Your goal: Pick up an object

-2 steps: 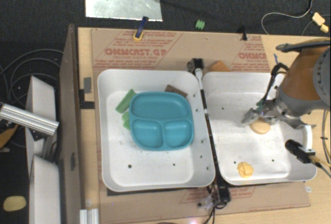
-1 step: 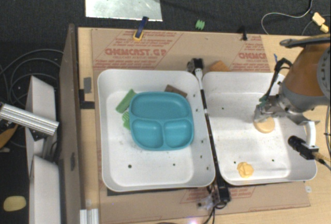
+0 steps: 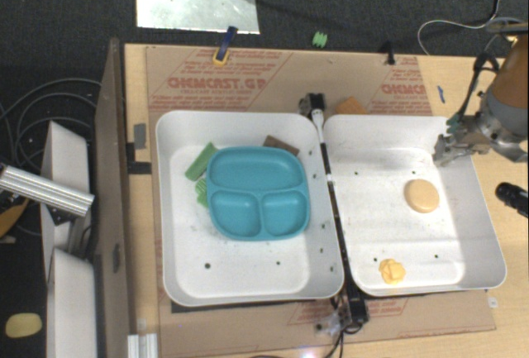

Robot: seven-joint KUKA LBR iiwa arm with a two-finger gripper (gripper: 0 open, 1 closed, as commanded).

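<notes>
On the counter (image 3: 248, 67), the gripper (image 3: 453, 145) hangs over the right bin's (image 3: 463, 265) edge, near a round cookie (image 3: 422, 196). I cannot tell its state.

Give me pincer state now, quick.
Pincer: over the right bin's far right edge, nothing seen in it; open or closed cannot be told.
</notes>
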